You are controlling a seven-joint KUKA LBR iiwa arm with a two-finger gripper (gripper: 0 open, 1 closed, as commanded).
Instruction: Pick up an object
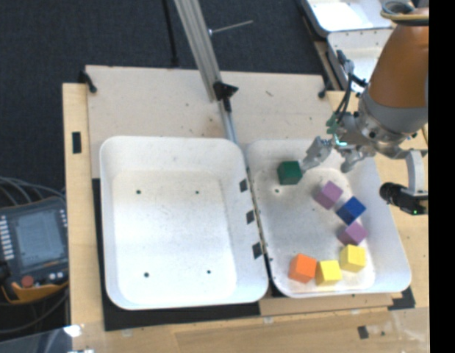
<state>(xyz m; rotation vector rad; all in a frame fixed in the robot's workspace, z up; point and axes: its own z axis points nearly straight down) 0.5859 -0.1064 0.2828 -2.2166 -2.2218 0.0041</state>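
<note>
Green cube [289, 172] sits at nine o'clock of the spread, empty gripper [332, 156]; one finger risks nudging it aside.

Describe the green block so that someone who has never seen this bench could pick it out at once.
Start at the right bin, the one that holds the coloured blocks. The green block sits alone near that bin's far left corner, just left of the pincer. It is the only green piece, set apart from the purple, blue, yellow and orange blocks clustered nearer the front.
</note>
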